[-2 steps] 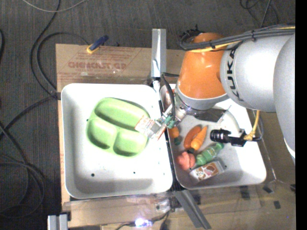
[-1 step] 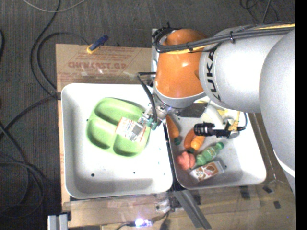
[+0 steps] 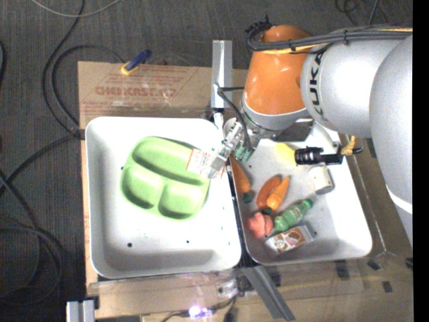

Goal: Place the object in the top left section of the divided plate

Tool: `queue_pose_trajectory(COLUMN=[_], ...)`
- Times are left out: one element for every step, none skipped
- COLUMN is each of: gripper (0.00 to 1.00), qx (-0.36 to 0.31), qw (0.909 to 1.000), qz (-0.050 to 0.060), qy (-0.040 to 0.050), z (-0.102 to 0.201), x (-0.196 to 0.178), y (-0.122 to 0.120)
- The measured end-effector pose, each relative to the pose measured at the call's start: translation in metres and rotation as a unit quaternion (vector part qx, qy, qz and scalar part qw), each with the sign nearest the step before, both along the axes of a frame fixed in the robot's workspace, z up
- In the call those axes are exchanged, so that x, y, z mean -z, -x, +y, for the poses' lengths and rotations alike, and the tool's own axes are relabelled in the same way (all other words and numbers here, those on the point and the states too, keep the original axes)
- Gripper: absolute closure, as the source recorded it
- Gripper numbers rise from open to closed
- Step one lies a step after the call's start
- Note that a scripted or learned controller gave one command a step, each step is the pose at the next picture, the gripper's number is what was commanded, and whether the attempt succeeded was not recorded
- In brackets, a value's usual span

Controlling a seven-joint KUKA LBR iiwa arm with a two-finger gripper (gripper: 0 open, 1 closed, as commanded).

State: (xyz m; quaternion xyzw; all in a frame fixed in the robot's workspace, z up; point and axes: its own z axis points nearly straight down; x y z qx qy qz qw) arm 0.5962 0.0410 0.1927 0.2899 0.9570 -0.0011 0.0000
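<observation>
place: robot lab | signs: kuka arm [image 3: 362, 79], loose floor cables [image 3: 57, 79], white bins [image 3: 107, 247]

The divided plate [image 3: 164, 178] is light green, with rounded corners and 3 shallow sections. It lies flat in the left white bin [image 3: 114, 247], in the upper middle part, turned at a slant to the bin's walls. The object [image 3: 200, 162] is a small flat packet, white with an orange-red mark. It sits at the plate's upper right edge, between the fingers [image 3: 224, 154] of the gripper [image 3: 220, 156], tilted a little.
</observation>
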Motion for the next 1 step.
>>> queue_pose_trajectory(gripper=[1.00], qx=[-0.046], qw=[0.9989], qz=[0.000], qy=[-0.0002], z=[-0.0042], x=[-0.0288], y=[0.0447])
